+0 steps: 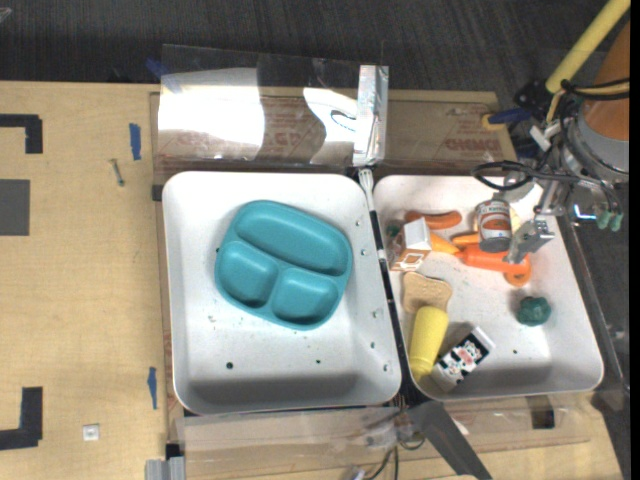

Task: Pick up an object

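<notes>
- From my remote station I see two white bins side by side: left bin (190, 348), right bin (570, 358).
- Left bin holds a teal divided plate (283, 261), three compartments, lying flat near the bin's middle.
- Right bin holds the loose items. Far side: an orange carrot-like piece (440, 218) and a small white-and-orange box (413, 238), close together.
- A tan slice shaped like bread (428, 290) lies below the box; a yellow cylinder (428, 336) sits just under it, one end touching or nearly touching the slice.
- A black-and-white patterned block (464, 355) lies just beside the cylinder, toward the near rim.
- A teal-green ball (533, 311) sits apart, toward the bin's right side.
- An orange flat tool-like piece (490, 260) lies across the bin's middle, ending in a round orange knob.
- Gripper (525, 240) is low over the right bin, at the orange piece's right end. I cannot tell how its fingers stand, and I see nothing between them.
</notes>
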### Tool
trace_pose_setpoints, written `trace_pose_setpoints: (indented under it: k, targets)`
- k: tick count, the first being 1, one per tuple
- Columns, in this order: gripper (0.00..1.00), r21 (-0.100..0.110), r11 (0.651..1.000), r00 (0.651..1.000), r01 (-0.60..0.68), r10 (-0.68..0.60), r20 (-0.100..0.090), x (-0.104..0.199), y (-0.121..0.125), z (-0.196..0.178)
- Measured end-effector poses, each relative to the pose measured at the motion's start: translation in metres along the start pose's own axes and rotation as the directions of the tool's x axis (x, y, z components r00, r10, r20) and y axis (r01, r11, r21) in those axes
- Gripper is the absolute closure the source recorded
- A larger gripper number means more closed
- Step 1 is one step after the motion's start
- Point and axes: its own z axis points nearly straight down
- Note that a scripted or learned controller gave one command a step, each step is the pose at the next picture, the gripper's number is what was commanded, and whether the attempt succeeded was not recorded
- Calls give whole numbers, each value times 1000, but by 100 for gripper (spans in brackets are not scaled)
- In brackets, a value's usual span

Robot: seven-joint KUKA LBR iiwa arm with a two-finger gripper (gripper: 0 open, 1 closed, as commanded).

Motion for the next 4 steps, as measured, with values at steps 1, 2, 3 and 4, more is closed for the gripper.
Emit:
trace_pose_setpoints:
  k: [1,2,3,4]
  targets:
    - [100,-1,998,998,-62,62,-13,52,7,35]
    - [100,0,991,991,-131,131,-13,102,32,47]
    - [0,1,991,991,-131,131,-12,102,31,47]
    - [0,-2,990,990,-140,140,8,87,32,147]
